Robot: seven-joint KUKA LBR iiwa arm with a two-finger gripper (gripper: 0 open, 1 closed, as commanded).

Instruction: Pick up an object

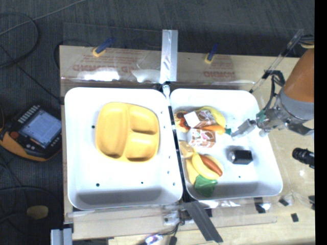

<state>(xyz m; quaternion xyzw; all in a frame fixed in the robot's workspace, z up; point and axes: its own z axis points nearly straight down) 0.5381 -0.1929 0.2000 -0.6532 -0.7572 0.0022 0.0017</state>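
Target is unspecified. Likeliest candidate is the black block [240, 155], lying alone on bare floor in the lower right of the right bin [265, 180], well apart from the rest. Gripper [240, 129] hovers just above and left of it in frame, over the bin's middle right, nothing between the fingers. Fingers look close together, tip pointing left toward the pile, but too small to be sure: call it cannot tell.

Risks, my read:
- Gripper is between block and pile. A straight descent here could land on bare floor and close on nothing.
- Drifting left puts it into the clutter, with items touching and overlapping. A finger could land on top of one or wedge two together.
- The block is low and flat. If the fingers come down narrow they could push it or slide off it.
- The packets look thin and slick, likely to slip out.

Counts:
- bins: 2, left bin [76, 188] and right one
- yellow tray [126, 131]: 1, centre of left bin
- black block: 1
- white/red packets [202, 136]: 2, by the divider
- carrot-like orange piece [210, 165]: 1
- green piece [205, 186]: 1, lower left of right bin
- yellow banana-like pieces: at least 2, partly hidden, not certain
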